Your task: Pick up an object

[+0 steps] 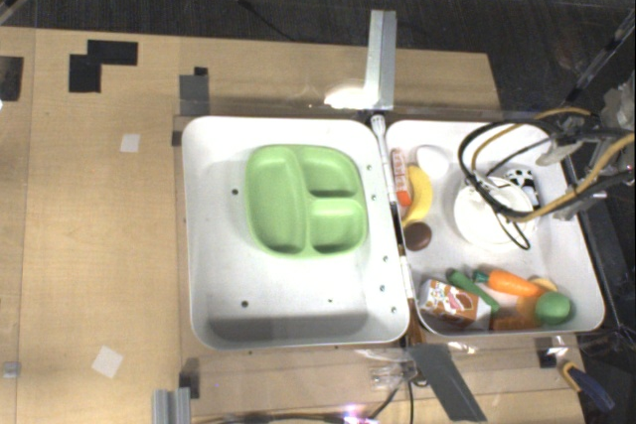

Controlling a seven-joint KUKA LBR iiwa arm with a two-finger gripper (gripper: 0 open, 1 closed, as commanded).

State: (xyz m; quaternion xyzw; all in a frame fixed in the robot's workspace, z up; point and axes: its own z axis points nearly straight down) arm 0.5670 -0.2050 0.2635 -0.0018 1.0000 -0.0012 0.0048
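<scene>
The right bin [586,258] holds several objects. A yellow banana [419,194] lies by the divider, with a red and white tube [398,176] beside it and a brown round piece [417,235] below it. A white dish [492,213] sits mid-bin. An orange carrot [512,283], a green ball [554,308] and a brown printed packet [449,303] crowd the front edge. My gripper [588,130] hangs at the bin's far right corner, above its rim and apart from every object, with black and yellow cables [497,176] looping over the dish.
The left bin [214,243] carries a green divided plate [303,199]. A grey metal post [382,60] stands behind the divider between the bins. The wooden bench [89,243] stretches out to the left.
</scene>
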